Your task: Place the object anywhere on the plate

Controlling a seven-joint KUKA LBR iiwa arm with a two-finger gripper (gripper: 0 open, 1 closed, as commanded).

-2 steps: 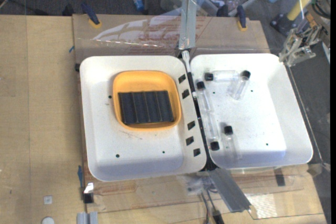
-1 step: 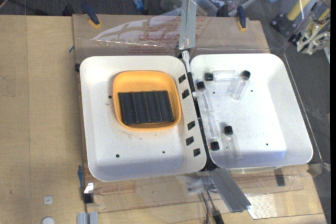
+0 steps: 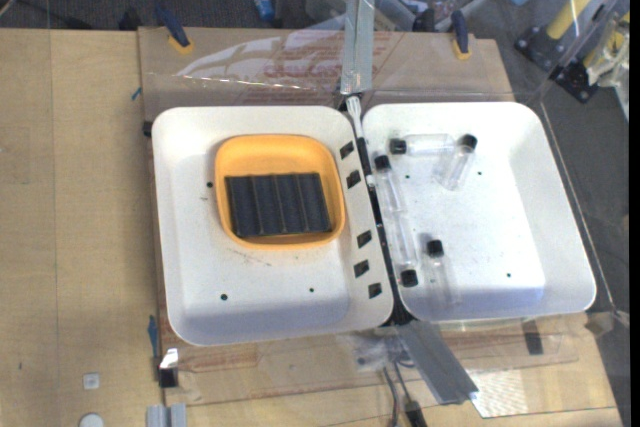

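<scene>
1. The state of the jaws cannot be told from here.
2. A black ribbed rectangular object [image 3: 279,205] lies flat in the yellow-orange, rounded-square plate [image 3: 232,159].
3. The plate sits in the left white bin [image 3: 190,285].
4. The right white bin [image 3: 520,235] holds several clear, black-capped vials [image 3: 425,146], scattered apart.
5. Both bins rest on a tan wooden counter [image 3: 70,215].

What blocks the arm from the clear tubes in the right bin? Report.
Probably nothing: the clear tubes lie uncovered in the right bin, on the arm's entry side. Those along the inner wall look harder to grip.
</scene>
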